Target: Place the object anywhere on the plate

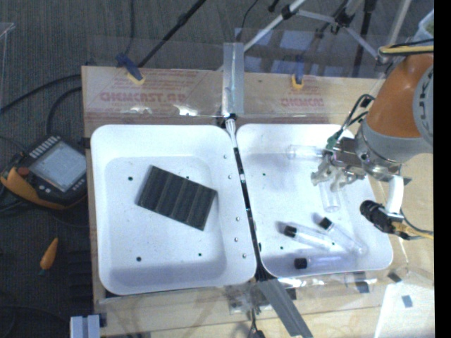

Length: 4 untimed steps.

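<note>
A dark ribbed rectangular plate point(176, 197) lies tilted on the floor of the left bin point(113, 153). Several clear tubes with black caps lie in the right bin point(275, 146): one point(306, 236) near the front middle, one point(343, 236) beside it, and one point(317, 262) along the front wall. Another clear tube point(299, 151) rests near the back. My gripper point(332, 178) hangs over the right half of the right bin, below the orange band point(398, 97). A clear shape point(331, 199) sits just under it; whether it is held is unclear.
A divider rim point(243, 189) separates the two bins. A black cable plug point(373, 213) hangs off the wrist over the right bin's right edge. A handheld pendant point(49, 171) lies off the bench to the left.
</note>
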{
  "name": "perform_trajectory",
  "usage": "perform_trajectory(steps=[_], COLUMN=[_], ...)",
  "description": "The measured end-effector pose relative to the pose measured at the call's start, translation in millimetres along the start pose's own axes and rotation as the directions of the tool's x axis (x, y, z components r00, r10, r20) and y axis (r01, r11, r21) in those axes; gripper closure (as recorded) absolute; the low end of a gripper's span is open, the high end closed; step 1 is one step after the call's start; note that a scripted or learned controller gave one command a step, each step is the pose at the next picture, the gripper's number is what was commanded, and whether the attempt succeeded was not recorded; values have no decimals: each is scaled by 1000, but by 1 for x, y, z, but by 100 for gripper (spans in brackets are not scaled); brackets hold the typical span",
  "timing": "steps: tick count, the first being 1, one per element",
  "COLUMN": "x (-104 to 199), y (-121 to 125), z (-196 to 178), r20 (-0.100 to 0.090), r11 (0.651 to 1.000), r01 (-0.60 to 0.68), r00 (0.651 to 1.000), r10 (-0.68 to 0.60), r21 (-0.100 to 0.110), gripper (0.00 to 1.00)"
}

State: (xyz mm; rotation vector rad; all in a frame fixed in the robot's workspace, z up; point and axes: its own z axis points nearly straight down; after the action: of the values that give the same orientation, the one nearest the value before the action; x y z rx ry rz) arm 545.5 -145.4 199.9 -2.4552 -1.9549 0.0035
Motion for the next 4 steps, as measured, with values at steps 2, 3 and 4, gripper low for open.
perform_trajectory(steps=[2,3,4], x=[185,245,289], y=[-4,6,54], z=[13,18,-52], r20=[2,3,4], r11=[990,956,592], r01=[138,292,806], r00=[990,956,592], r10=[-138,-292,-806], r21=[1,0,-1], gripper=[100,100,100])
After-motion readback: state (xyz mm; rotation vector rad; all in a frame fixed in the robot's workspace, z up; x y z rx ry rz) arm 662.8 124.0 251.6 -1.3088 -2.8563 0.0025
